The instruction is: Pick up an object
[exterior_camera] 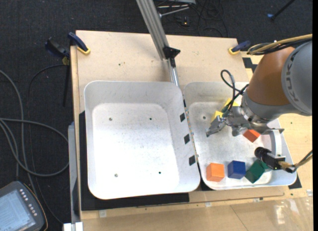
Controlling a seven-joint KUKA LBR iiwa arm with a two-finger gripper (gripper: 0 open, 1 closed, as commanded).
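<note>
Dark carpet strewn with cables surrounds the pale wooden bench, on which two shallow white bins sit side by side. Nearest the camera, along the near wall of the right bin, sit an orange cube, a blue cube and a green block, all below and to the right of the gripper. A second orange block lies just right of the gripper, partly under the wrist. A yellow piece shows just above the gripper. The gripper hangs low over bare bin floor; whether it is parted or closed cannot be told, and nothing is seen held.

The blocks look small, rigid and light, likely easy to pinch across two flat opposite faces, though smooth sides might slip. No readable writing or brand is visible.

Beyond the gripper, the left bin and a slanted metal pole lie farther off.
</note>
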